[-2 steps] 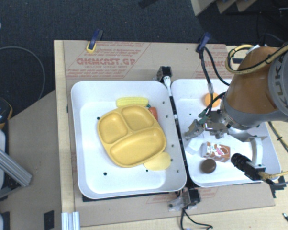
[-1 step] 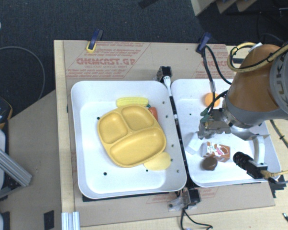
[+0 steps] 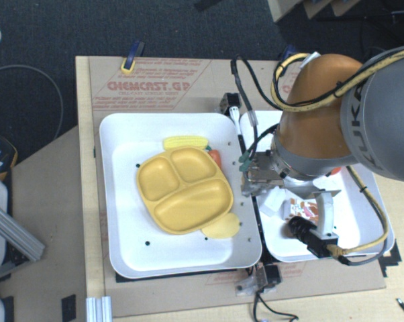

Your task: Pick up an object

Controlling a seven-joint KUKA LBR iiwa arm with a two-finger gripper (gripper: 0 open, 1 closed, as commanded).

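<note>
An object has yet to be lifted, I judge: the claw point(image 3: 254, 177) hangs low at the wall between the bins, tucked under the wrist, so I cannot tell whether it is spread or pressed together, and nothing shows in it. Nearest it, just to its right in the right bin point(image 3: 355, 215), lie a white scrap point(image 3: 272, 204) and a printed packet point(image 3: 304, 210). In the left bin point(image 3: 121, 180) lie an orange bit point(image 3: 216, 157), a pale piece point(image 3: 222, 228), the tray point(image 3: 182, 190) and a cob point(image 3: 186, 141).
</note>
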